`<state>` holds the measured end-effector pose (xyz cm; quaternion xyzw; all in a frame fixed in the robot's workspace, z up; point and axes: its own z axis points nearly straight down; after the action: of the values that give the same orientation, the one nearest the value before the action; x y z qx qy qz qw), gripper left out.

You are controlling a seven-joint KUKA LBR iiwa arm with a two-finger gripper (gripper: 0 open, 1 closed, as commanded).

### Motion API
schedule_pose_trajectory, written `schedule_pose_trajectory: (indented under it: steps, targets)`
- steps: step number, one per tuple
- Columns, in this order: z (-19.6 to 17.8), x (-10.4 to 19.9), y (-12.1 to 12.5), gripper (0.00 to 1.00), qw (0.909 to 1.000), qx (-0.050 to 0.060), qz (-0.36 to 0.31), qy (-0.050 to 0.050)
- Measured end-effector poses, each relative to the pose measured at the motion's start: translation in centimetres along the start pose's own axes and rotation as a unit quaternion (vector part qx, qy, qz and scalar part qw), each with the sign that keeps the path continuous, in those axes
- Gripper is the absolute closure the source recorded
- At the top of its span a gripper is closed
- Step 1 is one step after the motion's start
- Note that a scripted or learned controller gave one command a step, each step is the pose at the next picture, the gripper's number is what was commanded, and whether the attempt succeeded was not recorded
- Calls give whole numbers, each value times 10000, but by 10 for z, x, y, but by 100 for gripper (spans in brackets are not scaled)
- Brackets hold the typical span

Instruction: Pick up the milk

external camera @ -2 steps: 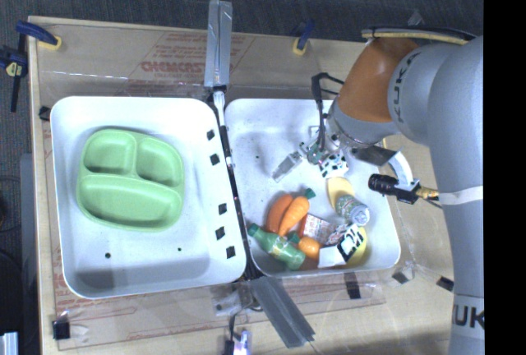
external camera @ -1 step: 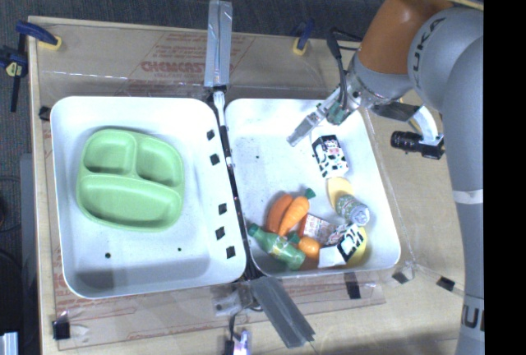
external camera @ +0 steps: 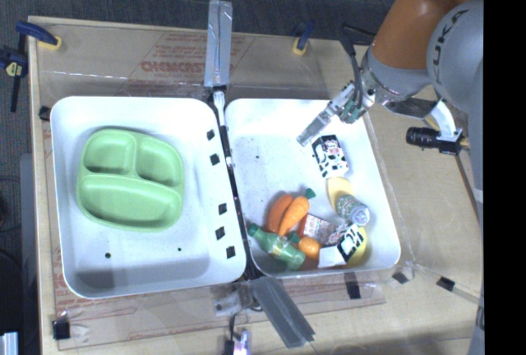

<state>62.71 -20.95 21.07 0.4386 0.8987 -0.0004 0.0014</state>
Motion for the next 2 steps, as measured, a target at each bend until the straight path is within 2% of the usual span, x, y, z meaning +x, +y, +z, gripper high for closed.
schedule_pose_trajectory:
  steps: [1, 2]
  targets:
    - [115, 7, -6, 0, 10000, 13, -11, 23]
    - [107, -16, 20, 0, 9992, -5, -401, 1]
